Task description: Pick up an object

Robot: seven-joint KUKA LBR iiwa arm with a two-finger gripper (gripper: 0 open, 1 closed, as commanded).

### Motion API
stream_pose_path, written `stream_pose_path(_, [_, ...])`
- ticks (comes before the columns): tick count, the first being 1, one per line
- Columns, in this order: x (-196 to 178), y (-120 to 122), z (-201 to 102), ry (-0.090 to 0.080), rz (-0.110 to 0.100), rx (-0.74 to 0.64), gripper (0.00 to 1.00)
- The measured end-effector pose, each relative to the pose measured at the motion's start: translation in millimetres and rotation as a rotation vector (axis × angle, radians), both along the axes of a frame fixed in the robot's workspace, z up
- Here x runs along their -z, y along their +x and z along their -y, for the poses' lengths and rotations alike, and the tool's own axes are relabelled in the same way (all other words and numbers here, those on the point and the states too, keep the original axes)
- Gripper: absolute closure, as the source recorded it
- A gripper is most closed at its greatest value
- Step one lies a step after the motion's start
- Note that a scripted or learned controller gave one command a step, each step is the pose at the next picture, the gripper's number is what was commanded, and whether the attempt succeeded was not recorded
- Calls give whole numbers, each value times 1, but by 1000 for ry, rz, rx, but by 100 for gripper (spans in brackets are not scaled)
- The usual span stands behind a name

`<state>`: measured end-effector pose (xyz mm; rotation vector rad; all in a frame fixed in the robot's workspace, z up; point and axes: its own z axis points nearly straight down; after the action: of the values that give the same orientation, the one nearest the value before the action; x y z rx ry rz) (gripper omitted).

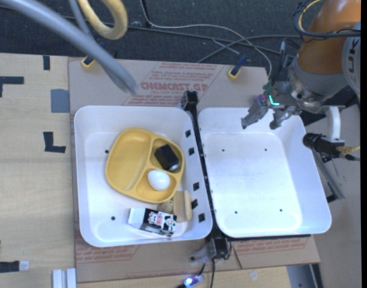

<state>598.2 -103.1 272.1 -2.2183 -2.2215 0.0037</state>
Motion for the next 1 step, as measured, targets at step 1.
stream_pose_path(1, [-1,0,0,0,1,0,0])
